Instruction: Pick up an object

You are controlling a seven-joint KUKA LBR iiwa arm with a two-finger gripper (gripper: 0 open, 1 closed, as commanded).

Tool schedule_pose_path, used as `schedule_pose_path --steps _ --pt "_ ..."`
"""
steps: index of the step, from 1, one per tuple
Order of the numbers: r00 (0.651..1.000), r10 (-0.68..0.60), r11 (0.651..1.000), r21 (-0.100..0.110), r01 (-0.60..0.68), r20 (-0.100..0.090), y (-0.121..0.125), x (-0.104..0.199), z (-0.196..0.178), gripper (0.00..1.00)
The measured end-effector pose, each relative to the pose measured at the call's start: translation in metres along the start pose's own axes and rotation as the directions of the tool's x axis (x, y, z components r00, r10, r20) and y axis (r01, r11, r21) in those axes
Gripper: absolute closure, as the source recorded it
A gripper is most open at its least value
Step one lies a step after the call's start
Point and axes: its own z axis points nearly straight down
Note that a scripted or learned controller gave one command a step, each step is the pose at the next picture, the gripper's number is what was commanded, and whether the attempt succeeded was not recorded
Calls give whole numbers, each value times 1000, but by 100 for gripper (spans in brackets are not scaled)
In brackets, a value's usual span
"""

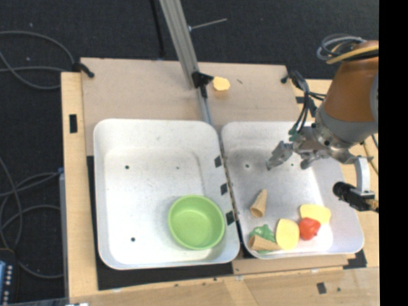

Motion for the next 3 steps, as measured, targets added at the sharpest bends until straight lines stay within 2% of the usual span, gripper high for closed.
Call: schedule_pose_path --steps 1,3 --pt "1000 1 1000 -1 -1 0 0 0 0 0" --pt "1000 6 1000 6 -6 4 3 -13 113 0"
